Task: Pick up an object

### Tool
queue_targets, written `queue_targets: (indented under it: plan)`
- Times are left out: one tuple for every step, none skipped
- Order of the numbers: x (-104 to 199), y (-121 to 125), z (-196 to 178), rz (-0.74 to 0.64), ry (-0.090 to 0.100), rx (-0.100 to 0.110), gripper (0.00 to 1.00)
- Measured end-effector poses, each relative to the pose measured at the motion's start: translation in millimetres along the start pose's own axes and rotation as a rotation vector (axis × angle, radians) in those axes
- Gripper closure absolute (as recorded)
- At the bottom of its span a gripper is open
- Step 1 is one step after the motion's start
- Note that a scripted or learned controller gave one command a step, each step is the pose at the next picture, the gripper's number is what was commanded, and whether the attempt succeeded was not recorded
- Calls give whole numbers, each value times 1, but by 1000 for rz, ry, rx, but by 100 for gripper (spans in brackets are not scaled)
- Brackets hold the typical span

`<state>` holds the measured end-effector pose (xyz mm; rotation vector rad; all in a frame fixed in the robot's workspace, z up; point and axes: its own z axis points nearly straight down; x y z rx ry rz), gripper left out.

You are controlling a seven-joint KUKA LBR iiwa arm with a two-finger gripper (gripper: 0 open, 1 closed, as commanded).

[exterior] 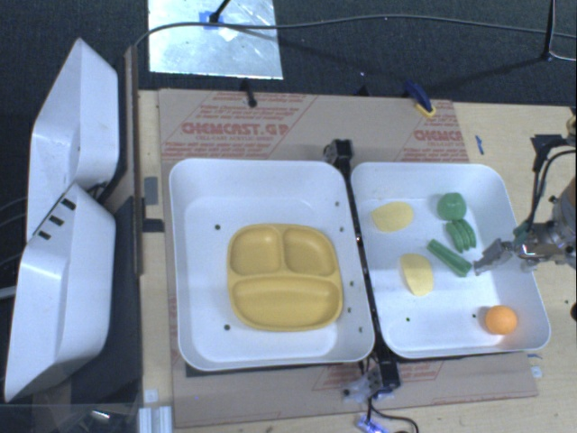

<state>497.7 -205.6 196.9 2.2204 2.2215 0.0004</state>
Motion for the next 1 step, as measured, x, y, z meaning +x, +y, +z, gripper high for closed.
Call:
queue_targets:
  plan:
    - [-1,37,-10,-2,-1,-2,0]
